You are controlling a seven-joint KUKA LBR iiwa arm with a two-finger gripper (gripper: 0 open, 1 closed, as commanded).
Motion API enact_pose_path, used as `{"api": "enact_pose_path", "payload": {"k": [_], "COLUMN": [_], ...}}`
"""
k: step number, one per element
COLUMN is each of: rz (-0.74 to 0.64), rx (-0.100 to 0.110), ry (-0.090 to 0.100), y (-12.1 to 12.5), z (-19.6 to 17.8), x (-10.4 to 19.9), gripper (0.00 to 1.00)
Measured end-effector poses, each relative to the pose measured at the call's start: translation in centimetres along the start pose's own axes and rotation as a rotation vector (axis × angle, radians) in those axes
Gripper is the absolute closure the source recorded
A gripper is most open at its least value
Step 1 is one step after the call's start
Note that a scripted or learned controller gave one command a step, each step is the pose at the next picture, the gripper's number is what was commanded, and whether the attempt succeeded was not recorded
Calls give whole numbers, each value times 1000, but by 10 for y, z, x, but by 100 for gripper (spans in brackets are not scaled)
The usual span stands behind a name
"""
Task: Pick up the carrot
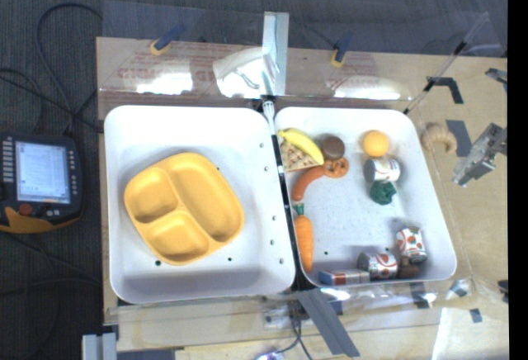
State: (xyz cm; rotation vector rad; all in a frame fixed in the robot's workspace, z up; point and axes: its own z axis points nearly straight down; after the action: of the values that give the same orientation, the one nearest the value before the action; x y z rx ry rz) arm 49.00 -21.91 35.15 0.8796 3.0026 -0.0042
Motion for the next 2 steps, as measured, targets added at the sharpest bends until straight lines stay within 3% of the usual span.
{"api": "enact_pose_path", "payload": {"k": [1, 2], "rz": [21, 26], "rx": [3, 4], "ry": [11, 25], "y": [-5, -7], "z": [28, 177], "x": [-1, 8], "gripper": [100, 100]}}
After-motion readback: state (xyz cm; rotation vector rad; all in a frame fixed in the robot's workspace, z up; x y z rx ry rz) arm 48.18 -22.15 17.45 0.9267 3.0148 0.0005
